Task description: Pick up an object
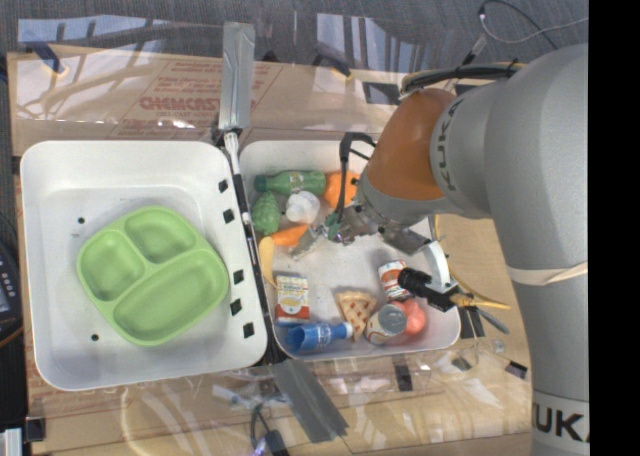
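Nearest the cam, along the front wall of the right bin, there's a row of stuff packed tight: a blue bottle lying on its side, a little orange carton just behind it, a pizza-slice toy, a can and a red round thing, w/ another small can just behind those. It's all jumbled, prob just dumped in, so nothing sits square. Mid bin, the gripper is down low over the white floor, right by an orange carrot-ish piece and a white round object. Jaws: honestly can't tell how wide they're set or if anything's in them, the wrist and orange band cover too much. Further back there's a green lump, a green bottle lying flat and an orange piece against the back wall. Any of these could be the pick target imo; the carrot and the white thing are closest to the tool. They're crowded tho, so neighbours could get bumped. Left bin has a green divided plate, well apart from the action. Behind both bins, cardboard covers the bench.
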